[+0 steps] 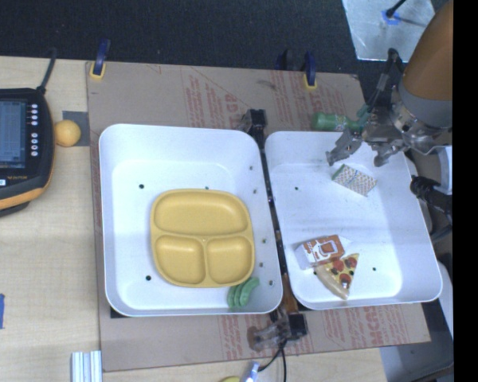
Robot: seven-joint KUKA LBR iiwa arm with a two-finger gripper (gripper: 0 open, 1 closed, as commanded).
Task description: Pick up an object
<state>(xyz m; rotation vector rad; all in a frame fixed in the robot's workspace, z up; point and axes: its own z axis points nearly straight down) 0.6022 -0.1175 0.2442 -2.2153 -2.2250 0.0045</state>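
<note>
Hovering over the far end of the right bin point(430, 237), the gripper point(360, 151) is seen with fingers spread apart, nothing between them.

Left to right: a handheld controller point(12, 153) and a yellow ball point(67, 132) lie on the bench; a yellow divided plate point(201, 235) sits in the left bin point(119, 213), a green piece point(243, 293) at its near right corner. In the right bin, a patterned packet point(354, 178) lies just below the open fingers; a small carton point(323, 250) and a toy pizza slice point(338, 274) lie near the front.
</note>
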